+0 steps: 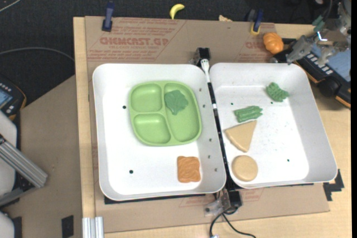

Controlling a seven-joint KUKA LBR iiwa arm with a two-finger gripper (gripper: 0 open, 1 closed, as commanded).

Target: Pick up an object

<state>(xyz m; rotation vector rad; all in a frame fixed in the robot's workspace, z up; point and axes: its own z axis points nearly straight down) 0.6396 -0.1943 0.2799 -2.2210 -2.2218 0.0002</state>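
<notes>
The right bin [301, 136] holds a green leafy piece [276, 92] near its far side, a green stalk-shaped piece [248, 113], a tan wedge [241, 135] and a tan round piece [244, 168] at the front. In the left bin [111, 136] stands a green divided plate [150, 120] with a dark green leafy piece [177, 101] in its far right compartment. An orange waffle-like piece [188, 169] lies in front of the plate. My gripper [301, 50] hangs at the upper right, outside the right bin's far corner, over none of the objects.
A small orange object [273, 42] sits on the cardboard just left of the gripper. A yellow banana-shaped piece [177, 9] lies at the board's far edge. Blue clamps [107, 18] [256, 22] grip that edge. Dark equipment [334, 72] crowds the right side.
</notes>
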